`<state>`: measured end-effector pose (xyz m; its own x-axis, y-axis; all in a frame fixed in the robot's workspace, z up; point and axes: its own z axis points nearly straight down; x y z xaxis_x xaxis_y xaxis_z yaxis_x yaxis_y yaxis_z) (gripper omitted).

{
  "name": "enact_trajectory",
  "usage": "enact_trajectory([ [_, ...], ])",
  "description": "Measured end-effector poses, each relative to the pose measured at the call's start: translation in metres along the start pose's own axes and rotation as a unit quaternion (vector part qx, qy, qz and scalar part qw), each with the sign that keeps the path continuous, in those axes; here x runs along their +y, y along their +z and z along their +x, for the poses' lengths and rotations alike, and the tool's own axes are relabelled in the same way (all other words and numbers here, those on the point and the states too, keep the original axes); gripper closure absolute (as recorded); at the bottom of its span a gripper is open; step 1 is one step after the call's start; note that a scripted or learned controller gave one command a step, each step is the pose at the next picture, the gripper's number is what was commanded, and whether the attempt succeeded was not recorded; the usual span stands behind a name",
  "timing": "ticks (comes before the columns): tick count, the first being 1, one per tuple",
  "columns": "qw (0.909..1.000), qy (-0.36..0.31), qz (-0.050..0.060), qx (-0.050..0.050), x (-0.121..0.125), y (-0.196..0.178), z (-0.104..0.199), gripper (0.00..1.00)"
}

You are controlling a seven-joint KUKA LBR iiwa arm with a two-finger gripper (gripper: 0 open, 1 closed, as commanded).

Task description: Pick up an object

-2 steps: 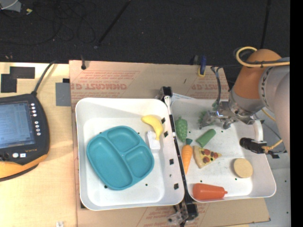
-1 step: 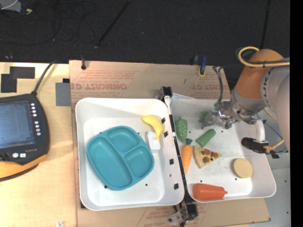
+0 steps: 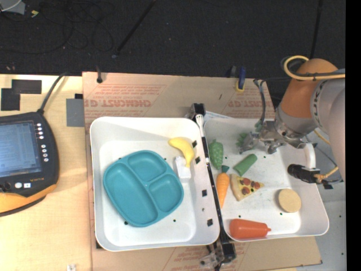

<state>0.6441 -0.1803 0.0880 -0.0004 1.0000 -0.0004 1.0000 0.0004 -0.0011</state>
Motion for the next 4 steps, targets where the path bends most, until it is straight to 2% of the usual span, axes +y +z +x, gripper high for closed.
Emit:
enact_trajectory([
  [4,1.0,0.0,0.0,0.0,-0.0001,0.0001,0.0002,0.0],
])
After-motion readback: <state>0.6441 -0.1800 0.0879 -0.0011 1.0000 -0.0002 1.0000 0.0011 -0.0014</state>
